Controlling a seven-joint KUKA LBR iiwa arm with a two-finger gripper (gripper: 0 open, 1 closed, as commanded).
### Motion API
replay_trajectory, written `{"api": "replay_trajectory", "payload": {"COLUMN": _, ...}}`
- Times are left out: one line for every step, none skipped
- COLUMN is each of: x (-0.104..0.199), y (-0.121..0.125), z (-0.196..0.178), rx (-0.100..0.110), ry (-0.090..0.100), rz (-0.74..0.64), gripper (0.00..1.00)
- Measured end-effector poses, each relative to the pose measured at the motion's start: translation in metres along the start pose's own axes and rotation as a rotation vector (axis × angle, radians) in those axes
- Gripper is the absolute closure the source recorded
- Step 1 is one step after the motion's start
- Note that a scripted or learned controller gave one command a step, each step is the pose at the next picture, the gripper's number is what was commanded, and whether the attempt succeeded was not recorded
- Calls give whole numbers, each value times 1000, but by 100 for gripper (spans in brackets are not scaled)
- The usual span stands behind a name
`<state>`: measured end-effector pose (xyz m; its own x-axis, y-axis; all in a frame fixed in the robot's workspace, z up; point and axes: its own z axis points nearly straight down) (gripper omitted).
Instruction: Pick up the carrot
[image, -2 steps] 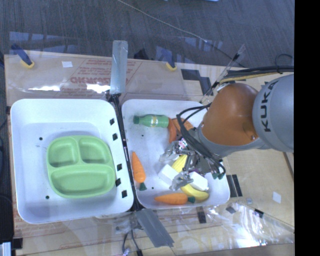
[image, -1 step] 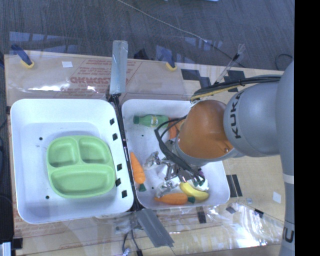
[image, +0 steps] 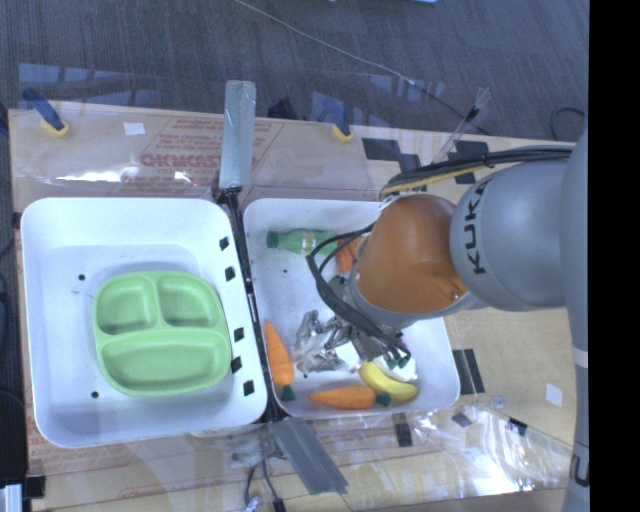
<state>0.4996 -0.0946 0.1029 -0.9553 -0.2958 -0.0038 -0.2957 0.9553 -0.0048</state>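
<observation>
The grey arm with its orange band (image: 405, 255) reaches from the right over the right white bin (image: 430, 372), its metal gripper (image: 322, 345) low among the items; whether the fingers are open cannot be told. The left white bin (image: 50, 300) holds a green divided tray (image: 160, 333). One orange carrot (image: 279, 355) lies just left of the gripper, another (image: 342, 397) along the near wall, touching a yellow banana (image: 386, 382).

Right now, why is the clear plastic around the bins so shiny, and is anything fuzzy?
In the camera view, light glares off the clear plastic sheet behind the bins; the hand looks a little blurry over the right bin, while the carrots and green tray look sharper.
</observation>
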Motion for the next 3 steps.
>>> {"api": "replay_trajectory", "payload": {"x": 27, "y": -48, "z": -13, "rx": -3, "ry": 3, "rz": 22, "gripper": 100}}
{"api": "replay_trajectory", "payload": {"x": 26, "y": -47, "z": -12, "rx": -5, "ry": 3, "rz": 19, "gripper": 0}}
{"api": "replay_trajectory", "payload": {"x": 11, "y": 0, "z": -39, "rx": -5, "ry": 2, "rz": 199, "gripper": 0}}
